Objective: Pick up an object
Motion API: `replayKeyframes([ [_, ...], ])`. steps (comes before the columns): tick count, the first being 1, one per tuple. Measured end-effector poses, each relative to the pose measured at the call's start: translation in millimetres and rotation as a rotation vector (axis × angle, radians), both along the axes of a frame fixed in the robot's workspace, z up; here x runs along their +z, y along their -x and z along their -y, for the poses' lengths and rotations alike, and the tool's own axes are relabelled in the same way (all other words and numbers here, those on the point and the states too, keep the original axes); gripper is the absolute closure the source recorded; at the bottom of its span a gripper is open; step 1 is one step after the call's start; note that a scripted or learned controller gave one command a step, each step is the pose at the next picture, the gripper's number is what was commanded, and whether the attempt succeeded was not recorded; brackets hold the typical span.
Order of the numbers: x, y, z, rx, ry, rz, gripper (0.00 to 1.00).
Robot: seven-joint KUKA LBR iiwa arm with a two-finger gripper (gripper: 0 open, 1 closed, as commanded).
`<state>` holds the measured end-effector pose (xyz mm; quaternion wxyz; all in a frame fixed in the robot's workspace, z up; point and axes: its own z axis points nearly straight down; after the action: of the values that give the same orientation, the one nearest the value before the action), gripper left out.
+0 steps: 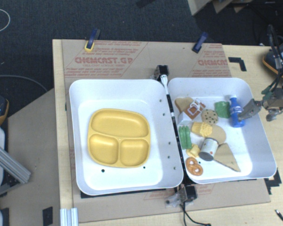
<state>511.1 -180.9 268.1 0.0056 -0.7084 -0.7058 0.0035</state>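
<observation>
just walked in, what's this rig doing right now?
A robot arm is reaching in from the right to pick something out of the right bin, which holds a pile of toy food and small items. Its gripper sits over the bin's right side, right next to a blue bottle; I can't tell whether it has hold of anything. The left bin holds a yellow divided plate, untouched.

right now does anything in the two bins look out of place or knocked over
Nothing looks spilled or damaged. The yellow divided tray lies flat in the left bin. The small can in the right bin lies tipped on its side among the toy foods, and the blue bottle lies down too.
</observation>
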Motion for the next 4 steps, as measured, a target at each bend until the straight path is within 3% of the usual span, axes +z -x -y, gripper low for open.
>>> replayKeyframes([
  [1, 7, -2, -1, 0.004, 0.003, 0.013, 0.0],
  [3, -105, -15, 2, 0.004, 0.0, 0.005, 0.0],
  [4, -165, -7, -3, 0.004, -0.001, 0.006, 0.0],
])
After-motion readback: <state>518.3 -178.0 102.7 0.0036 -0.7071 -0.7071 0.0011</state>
